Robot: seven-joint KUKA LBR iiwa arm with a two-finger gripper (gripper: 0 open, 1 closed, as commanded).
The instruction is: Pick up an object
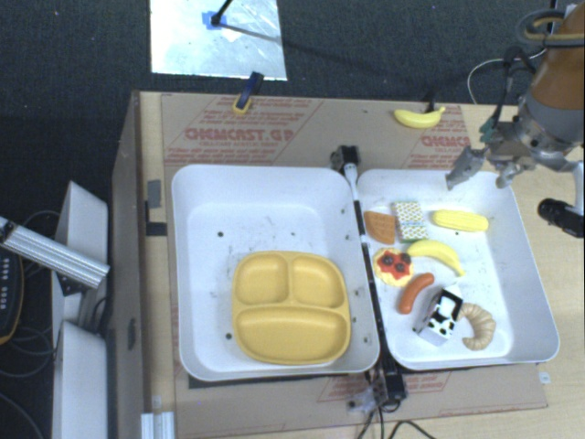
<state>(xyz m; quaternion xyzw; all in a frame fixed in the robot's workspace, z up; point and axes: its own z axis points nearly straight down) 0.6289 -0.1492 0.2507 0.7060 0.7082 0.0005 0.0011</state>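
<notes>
The hand (482,165) hangs over the far right corner of the right shallow white plastic bin (526,273), its two grey fingers (461,169) spread apart and grasping nothing. Below it in that bin lie toy foods: a yellow corn cob (459,219), a curved yellow banana (436,253), a checkered cracker (409,219), an orange bread slice (379,227), a pizza wedge (394,266), a red sausage (414,292), a tan croissant (477,325) and a black-and-white box (441,316). The left white bin (206,208) holds a yellow divided plate (292,306). Another small yellow banana (419,115) lies on the bench (274,131) beyond the bins.
</notes>
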